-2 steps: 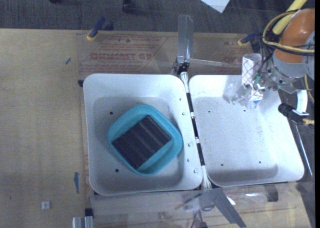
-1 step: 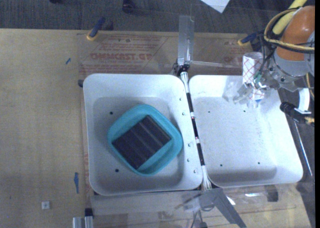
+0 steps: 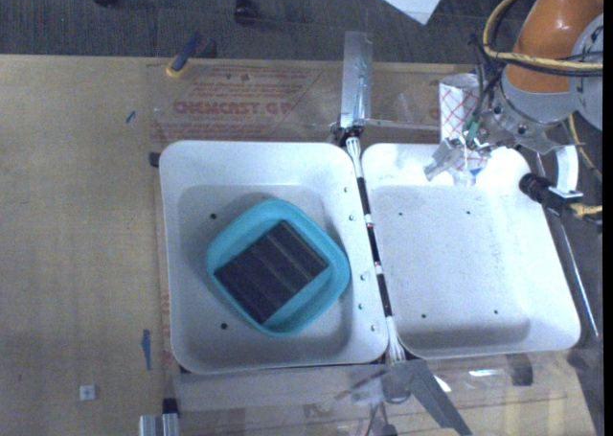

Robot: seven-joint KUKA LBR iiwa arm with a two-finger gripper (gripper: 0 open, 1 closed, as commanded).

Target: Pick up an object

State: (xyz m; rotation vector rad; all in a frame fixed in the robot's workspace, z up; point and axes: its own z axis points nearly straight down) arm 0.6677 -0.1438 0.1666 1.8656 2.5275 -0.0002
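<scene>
One object sits in the left bin (image 3: pixel 182 175), well to the gripper's left: a teal dish (image 3: pixel 278 266) with a dark ribbed insert. It looks light, stiff and rather slick; I'd take it by the raised rim. Across the divider, the gripper (image 3: pixel 460 151) hangs over the right bin's (image 3: pixel 460 309) far edge; I cannot tell its state.

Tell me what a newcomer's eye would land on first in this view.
First, the turquoise tray with a dark ribbed insert, lying askew in the left bin. Next, the arm's orange band at upper right, with the gripper hanging over the far edge of the right bin.
</scene>
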